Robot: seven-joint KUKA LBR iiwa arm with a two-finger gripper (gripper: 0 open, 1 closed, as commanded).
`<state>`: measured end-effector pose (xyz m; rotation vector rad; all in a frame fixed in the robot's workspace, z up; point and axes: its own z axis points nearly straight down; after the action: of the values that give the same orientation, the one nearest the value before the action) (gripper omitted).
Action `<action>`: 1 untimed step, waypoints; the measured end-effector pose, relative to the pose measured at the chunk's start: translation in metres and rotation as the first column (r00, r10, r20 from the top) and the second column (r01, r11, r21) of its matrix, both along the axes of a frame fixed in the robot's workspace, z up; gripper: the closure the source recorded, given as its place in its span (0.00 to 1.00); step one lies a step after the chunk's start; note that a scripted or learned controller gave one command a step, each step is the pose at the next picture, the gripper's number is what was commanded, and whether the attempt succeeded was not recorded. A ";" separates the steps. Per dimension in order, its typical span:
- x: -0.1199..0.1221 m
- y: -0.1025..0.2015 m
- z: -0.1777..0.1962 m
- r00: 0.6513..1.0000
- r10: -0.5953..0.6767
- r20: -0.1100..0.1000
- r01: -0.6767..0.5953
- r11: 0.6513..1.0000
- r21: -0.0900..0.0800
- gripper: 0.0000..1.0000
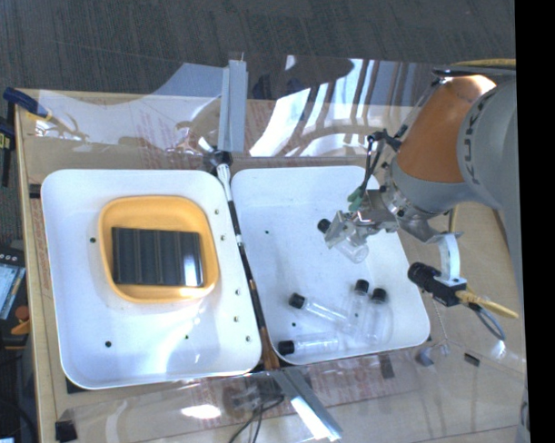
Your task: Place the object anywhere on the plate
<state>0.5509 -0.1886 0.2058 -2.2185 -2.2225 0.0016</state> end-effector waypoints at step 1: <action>0.034 0.093 -0.005 0.997 0.083 0.000 -0.083 0.997 0.001 1.00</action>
<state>0.5849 -0.0958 0.2010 -2.1233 -2.3127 0.0005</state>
